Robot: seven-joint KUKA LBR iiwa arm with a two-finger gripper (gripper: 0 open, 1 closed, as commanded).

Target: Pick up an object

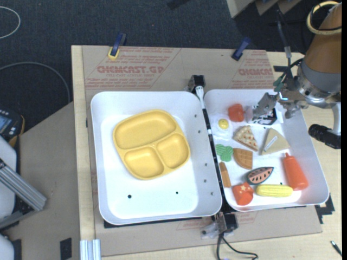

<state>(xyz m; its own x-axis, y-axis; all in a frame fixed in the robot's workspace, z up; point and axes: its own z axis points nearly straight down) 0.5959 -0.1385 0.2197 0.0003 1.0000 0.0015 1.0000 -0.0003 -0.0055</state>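
The right bin (317,169) holds several toy foods. A red tomato (236,112) and a small yellow piece (223,124) lie at its far left. A pizza slice (246,138) and a pale sandwich wedge (274,141) sit mid-bin. Nearer the front are a green broccoli (224,152), a brown toast (243,158), a watermelon slice (260,174), a corn cob (274,190), a red pepper (243,194) and an orange bottle (294,171). My gripper (264,111) hangs over the bin's far part, just right of the tomato and above the sandwich wedge. I see no object in it.
The left bin (108,199) carries a yellow divided plate (150,143). A brown stick-shaped piece (224,174) lies along the right bin's left wall. Blue clamps (115,46) (241,49) grip the bench's far edge. The arm's wrist (320,75) stands over the right bin's far right corner.
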